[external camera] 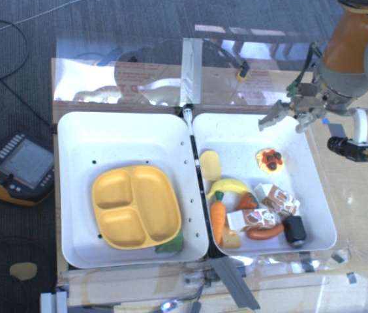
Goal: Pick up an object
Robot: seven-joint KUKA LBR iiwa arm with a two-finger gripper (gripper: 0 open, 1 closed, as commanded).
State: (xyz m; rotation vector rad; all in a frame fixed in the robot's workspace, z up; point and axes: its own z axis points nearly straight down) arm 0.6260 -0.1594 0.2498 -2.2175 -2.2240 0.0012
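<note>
My gripper (284,117) hangs over the back edge of the right bin (314,168), its two fingers spread open with nothing between them. Below it in that bin lie a small round pizza toy (270,160), a pale yellow piece (210,165), a banana (228,187), a carrot (218,221), a red sausage (263,231), a black block (294,230) and red-and-white packets (276,201). The pizza toy sits closest, just in front of the gripper.
The left bin (79,142) holds a yellow divided plate (136,206) with a green piece (170,243) under its front corner. A clear panel (190,70) stands behind both bins. A handheld pendant (15,168) lies on the floor at left.
</note>
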